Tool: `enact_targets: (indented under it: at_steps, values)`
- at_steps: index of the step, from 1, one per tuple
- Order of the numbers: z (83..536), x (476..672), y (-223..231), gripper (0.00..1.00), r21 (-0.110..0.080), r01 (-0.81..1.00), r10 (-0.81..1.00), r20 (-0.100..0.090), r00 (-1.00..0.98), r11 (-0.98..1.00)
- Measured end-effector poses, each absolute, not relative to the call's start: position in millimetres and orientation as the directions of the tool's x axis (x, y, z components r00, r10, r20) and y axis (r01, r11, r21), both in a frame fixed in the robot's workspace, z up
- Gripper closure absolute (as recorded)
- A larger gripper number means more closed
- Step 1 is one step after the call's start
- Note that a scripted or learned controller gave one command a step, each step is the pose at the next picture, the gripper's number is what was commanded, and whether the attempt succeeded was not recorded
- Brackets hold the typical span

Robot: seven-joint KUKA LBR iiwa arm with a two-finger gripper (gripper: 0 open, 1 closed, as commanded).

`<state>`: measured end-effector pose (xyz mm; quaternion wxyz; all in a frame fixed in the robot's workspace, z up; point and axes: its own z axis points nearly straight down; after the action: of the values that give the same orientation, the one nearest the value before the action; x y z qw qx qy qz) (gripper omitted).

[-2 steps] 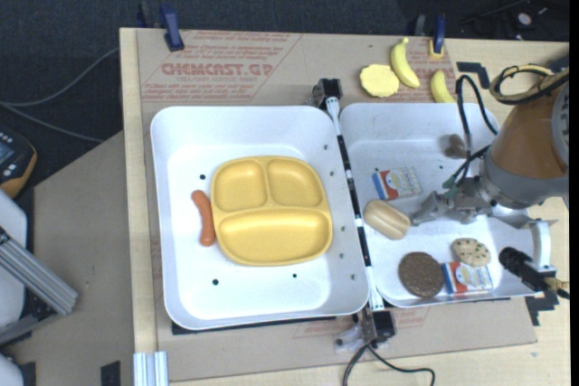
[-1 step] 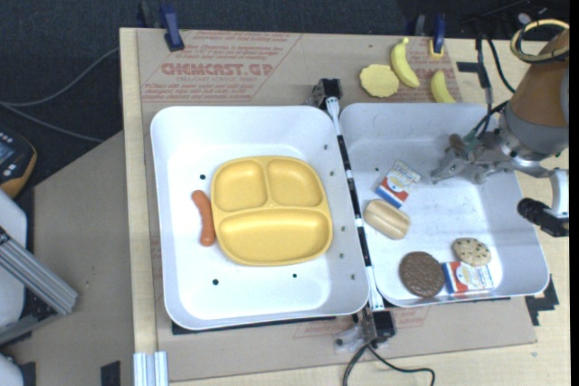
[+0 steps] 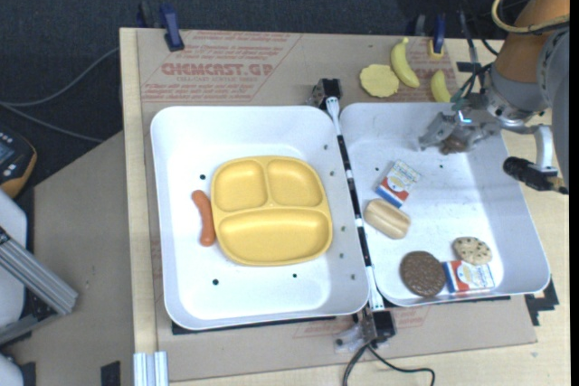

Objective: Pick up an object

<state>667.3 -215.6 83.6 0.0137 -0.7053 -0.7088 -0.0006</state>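
Observation:
My gripper (image 3: 445,138) hangs over the far part of the right bin (image 3: 507,194), above bare white floor, with nothing seen between its fingers. In that bin lie a small red, white and blue carton (image 3: 398,181), a tan bun (image 3: 387,219), a dark brown round cookie (image 3: 422,273), a chip cookie (image 3: 471,249) and a flat red and blue packet (image 3: 470,277). The carton is the nearest object, a little below and left of the gripper. The left bin (image 3: 181,285) holds a yellow divided tray (image 3: 270,210) and an orange hot dog (image 3: 204,217).
Beyond the right bin, on the cardboard board (image 3: 217,68), lie a yellow round piece (image 3: 379,80) and two bananas (image 3: 404,63), (image 3: 440,86). A black clamp (image 3: 327,92) sits at the bins' far joint. The arm (image 3: 529,41) comes in from the upper right.

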Motion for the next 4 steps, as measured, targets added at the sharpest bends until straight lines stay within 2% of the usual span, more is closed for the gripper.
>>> enact_targets:
  at_steps: [4]
  values:
    - [83.8,666.2,-215.6,0.0,-0.016,1.0,1.0,0.019,-0.005,0.005]
